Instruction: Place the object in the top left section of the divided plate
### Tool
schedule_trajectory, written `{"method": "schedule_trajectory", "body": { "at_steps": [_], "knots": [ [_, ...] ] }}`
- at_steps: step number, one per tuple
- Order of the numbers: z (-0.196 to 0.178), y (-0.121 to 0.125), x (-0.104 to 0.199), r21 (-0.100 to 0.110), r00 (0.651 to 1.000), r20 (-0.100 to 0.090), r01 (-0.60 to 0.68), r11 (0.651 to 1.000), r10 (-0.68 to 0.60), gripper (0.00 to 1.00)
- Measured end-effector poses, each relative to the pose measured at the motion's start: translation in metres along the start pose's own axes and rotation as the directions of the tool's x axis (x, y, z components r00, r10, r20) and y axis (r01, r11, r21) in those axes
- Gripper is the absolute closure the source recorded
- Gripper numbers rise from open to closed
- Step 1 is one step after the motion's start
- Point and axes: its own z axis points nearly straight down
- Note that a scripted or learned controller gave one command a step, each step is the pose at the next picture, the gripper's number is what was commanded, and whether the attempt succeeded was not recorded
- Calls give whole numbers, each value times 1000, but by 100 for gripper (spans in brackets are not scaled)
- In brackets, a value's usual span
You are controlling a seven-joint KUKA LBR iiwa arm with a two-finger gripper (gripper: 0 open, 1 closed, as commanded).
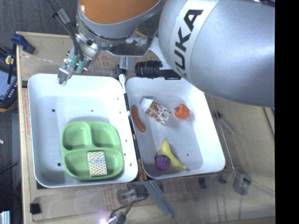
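Gripper: the gripper (65, 74) hangs over the far left rim of the left bin (39, 106); from this angle I cannot tell how it is set, and nothing is seen in it.
Divided plate: the green divided plate (92, 149) lies in the left bin, below and slightly right of the gripper, well apart from it.
Plate contents: a patterned packet (97, 164) lies flat in the plate's large near section. The top left section (79, 135) and its right-hand neighbour hold nothing.
Candidate objects: all in the right bin (205, 139), far to the gripper's right: a sausage (138, 118), a small carton (156, 112), an orange pepper (182, 111), a banana (171, 156) touching a purple piece (162, 162).
Task's thing: which object is meant I cannot tell; the packet sits nearest the target but in the wrong section.
Progress: judged not done; the target section is bare.
Left to do: judged a grasp, a lift, and a release into the top left section.
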Motion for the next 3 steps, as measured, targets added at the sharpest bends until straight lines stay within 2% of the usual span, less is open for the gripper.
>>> {"method": "schedule_trajectory", "body": {
  "at_steps": [1, 3],
  "knots": [
    [47, 29, -42, 6, 465, -6, 885, 465, -885, 100],
    [25, 31, -42, 11, 461, 1, 887, 461, -887, 100]
  ]
}}
